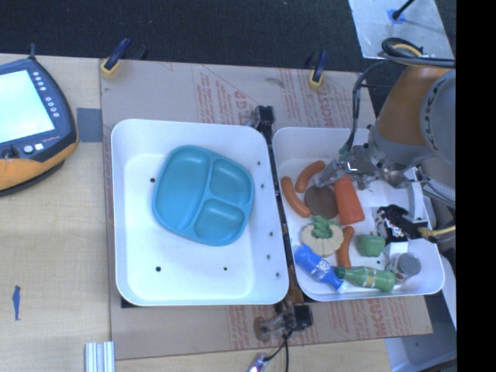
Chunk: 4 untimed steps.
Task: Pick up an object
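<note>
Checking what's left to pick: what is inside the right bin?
The right bin holds toy food: two sausages, a brown patty, an orange carrot, a green bottle, a blue piece. The arm covers its far right corner.

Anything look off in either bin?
Nothing is spilled or broken. The blue tray lies flat but skewed in the left bin. The right bin is a jumble of toy food, with a green bottle lying on its side.

Faint reddish printing is running across the brown cardboard sheet (232,91) lying under the two white bins (124,208), but its letters are showing too small and washed-out to read.
</note>
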### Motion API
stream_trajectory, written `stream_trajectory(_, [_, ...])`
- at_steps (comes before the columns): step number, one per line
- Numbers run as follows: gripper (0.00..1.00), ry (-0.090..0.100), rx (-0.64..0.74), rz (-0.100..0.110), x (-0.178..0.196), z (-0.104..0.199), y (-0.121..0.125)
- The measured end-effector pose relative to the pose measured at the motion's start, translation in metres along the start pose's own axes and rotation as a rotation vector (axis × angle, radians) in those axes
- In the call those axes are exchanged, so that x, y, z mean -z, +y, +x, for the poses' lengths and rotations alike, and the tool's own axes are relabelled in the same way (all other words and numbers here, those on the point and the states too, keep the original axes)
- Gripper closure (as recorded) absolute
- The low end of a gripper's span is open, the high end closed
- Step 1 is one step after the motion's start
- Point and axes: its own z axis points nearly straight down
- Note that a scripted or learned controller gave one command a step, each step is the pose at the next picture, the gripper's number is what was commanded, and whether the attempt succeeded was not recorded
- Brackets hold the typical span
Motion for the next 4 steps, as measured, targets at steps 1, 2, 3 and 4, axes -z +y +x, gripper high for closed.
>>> stream_trajectory(1, [1.00, -0.001, 0.003, 0.000, 0.011, -0.001, 0.000])
stream_trajectory(2, [0.00, -0.001, 0.003, 0.001, 0.011, -0.001, 0.000])
stream_trajectory(3, [0.00, 0.000, -0.003, 0.001, 0.002, 0.017, 0.045])
stream_trajectory(4, [1.00, -0.002, 0.000, 0.002, 0.013, 0.015, 0.046])
